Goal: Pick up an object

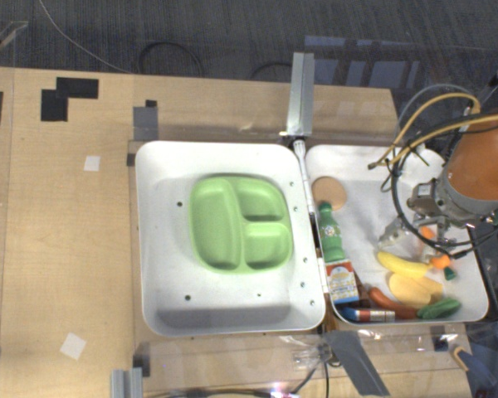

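Two shallow white bins are sitting side by side on the wooden counter (58,247). The left bin (162,305) is holding a light green divided tray (239,222), which is lying near its middle with its compartments facing up.

The right bin (361,214) is holding the loose things. A bottle (332,251) with a green cap and a red and white label is lying along the bin's 9 o'clock wall, its cap pointing toward 12 o'clock. Just beyond the cap, toward 12 o'clock, a round tan ball (329,192) is resting by the same wall. At the bin's 6 o'clock edge a red marker (373,314) is lying flat, with a reddish-brown sausage-shaped piece (392,301) just above it. A banana (402,264) is lying toward 4 o'clock, touching a yellow block (415,288), and a green vegetable (438,308) is sitting at the 5 o'clock corner. A small orange carrot (441,263) is lying just beside the banana's far end.

The arm, with its orange band (481,164) and looping cables (415,139), is reaching in from 3 o'clock. The jaws (411,230) are hanging low over the bin at about 3 o'clock, just above the banana. Whether the jaws are spread or pressed together cannot be told; the tips are blurred among cables and clear plastic, and nothing can be made out between them.
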`<state>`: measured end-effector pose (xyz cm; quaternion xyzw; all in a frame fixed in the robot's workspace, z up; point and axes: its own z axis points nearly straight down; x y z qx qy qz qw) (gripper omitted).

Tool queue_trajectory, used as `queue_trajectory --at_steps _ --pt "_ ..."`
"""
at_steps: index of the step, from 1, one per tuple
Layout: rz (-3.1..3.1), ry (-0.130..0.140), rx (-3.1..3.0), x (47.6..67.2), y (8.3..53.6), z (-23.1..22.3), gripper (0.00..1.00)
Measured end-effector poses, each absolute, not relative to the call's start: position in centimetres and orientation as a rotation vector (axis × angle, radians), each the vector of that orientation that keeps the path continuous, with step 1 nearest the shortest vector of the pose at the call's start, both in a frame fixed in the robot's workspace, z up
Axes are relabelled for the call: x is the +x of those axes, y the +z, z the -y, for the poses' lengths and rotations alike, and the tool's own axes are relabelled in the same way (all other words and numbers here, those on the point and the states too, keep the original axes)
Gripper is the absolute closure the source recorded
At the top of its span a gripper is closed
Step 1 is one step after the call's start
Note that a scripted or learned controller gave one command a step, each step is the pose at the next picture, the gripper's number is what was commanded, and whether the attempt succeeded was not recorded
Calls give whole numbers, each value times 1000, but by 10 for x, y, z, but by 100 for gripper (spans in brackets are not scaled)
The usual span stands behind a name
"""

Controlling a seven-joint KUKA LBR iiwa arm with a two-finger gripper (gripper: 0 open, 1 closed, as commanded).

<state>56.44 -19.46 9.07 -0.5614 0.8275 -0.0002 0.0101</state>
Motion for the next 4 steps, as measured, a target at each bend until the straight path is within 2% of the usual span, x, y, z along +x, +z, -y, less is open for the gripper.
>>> queue_trajectory --at_steps 1,2,3,4 --pt "-2579 -16 -1745 568 105 195 100" --pt "-2262 -17 -2164 661 246 201 100" --pt "-1850 -9 -2530 671 250 204 100" --pt "-1851 -8 -2530 670 249 204 0"
